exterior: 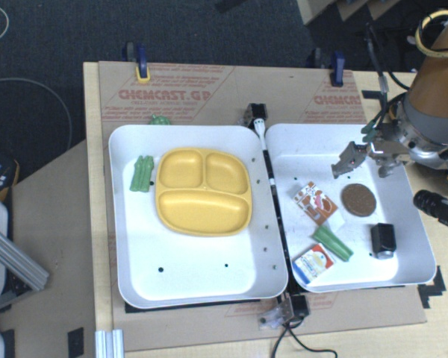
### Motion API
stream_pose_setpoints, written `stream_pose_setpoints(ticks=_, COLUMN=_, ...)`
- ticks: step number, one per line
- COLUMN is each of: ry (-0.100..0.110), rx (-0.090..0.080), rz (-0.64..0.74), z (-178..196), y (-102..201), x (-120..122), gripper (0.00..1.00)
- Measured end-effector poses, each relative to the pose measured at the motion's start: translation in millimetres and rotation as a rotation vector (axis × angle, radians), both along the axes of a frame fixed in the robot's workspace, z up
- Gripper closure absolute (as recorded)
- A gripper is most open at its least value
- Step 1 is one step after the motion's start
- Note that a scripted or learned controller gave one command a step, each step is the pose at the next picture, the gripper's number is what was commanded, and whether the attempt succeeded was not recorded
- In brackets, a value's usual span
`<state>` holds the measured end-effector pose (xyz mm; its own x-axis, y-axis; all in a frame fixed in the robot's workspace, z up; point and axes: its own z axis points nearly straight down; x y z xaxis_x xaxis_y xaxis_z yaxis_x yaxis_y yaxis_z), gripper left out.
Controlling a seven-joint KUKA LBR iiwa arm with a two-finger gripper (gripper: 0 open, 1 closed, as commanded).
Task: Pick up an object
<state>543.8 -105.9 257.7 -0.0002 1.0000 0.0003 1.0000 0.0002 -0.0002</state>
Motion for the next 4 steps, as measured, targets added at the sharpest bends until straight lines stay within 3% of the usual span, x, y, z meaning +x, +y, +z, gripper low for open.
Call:
stream_pose_setpoints(ticks=1, ry=0.007, rx=0.004, rz=0.004, z=-29, y=54, x=-50, gripper=0.0)
stream_pose_setpoints(ticks=2, ry=-0.003, rx=0.0, rz=-0.001, z=-16, y=50, x=-47, gripper=1.0)
stream_pose_setpoints(ticks=3, ry=0.002, rx=0.003, rz=0.01, z=-10, y=152, x=-65, gripper=1.0)
stream_pose_setpoints(ticks=4, ry=-0.014, rx=0.005, rz=0.007, z=109, y=199, x=-63, gripper=1.0)
